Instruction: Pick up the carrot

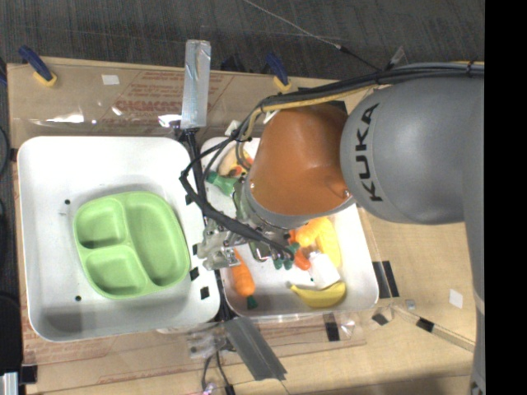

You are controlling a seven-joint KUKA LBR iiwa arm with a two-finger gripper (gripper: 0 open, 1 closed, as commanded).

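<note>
We see the hand (221, 252) low at the left edge of the right bin (362, 253), just above the carrot (242, 280), so next we think it must drop and close, though its state is unclear.

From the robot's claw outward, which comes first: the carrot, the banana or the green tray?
Measured in the camera view from the gripper:
1. The carrot, just below and right of it, in the right bin.
2. The banana, farther right, at that bin's lower edge.
3. The green tray, whose centre lies well to the left, in the left bin.
</note>
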